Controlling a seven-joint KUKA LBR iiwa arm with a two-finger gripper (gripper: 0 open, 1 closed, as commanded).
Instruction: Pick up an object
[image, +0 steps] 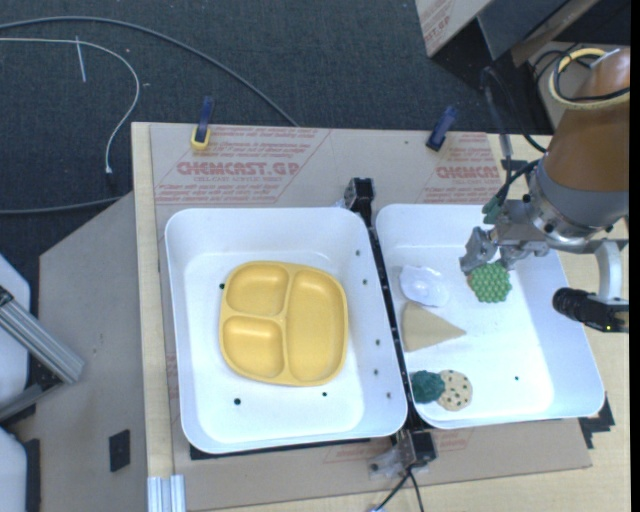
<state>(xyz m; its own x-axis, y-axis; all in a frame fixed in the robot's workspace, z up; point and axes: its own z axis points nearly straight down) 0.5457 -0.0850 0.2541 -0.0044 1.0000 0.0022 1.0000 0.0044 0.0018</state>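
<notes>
Your gripper (487, 262) sits over the upper part of the right bin (530, 390), with the green bumpy ball (490, 283) directly under its fingertips. The fingers look closed on the top of that ball, though the view from above is crowded there, so the grasp is probable rather than plain. Left of it in the same bin you have a white rounded piece (425, 286), and just below that a tan wedge (428, 327). Near the bin's front edge lie a dark green lump (426, 385) and a speckled cookie (455, 389), touching each other. The left bin (190, 300) holds a yellow divided plate (284, 322).
</notes>
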